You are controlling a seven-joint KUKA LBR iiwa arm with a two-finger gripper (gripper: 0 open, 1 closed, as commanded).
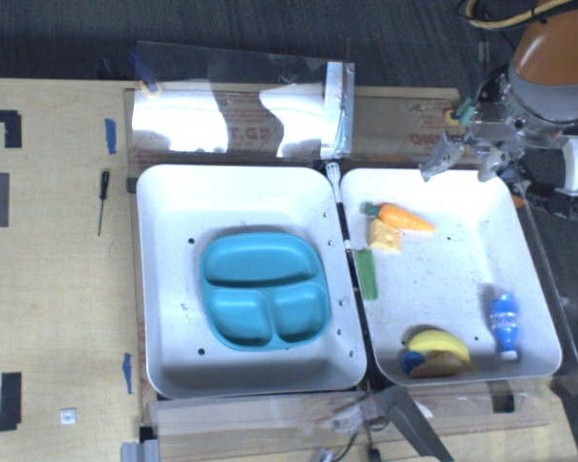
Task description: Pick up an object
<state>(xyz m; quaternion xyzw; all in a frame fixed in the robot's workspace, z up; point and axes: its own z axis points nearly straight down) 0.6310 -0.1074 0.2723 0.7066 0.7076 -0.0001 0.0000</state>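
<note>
The bench [48, 258] carries two shallow white bins side by side. The right bin [462, 287] serves here as the landmark for all positions.

Largest items first: the left bin [164, 210] touches the right bin along their shared wall and holds a blue compartment tray [263, 289] near its middle. The arm [554, 61], grey with an orange band, stands above the far right corner of the right bin. Its gripper [465, 164] hangs over the bin's far rim, with nothing between its two fingers; they appear spread apart, and they touch no object.

Inside the right bin lie the candidate objects. A yellow banana [439, 344] rests against the near wall, with a small dark blue piece touching its left end. A blue bottle [504, 323] lies near the right wall, just beside the banana. An orange carrot [405, 218] lies in the far left part, touching a yellow block [386, 239] below it. A green strip [366, 272] lies along the left wall.

Task status, as a judgement: no object is lifted or gripped. Selection, descent, closure and lift all remain. The carrot is the object nearest the gripper.
</note>
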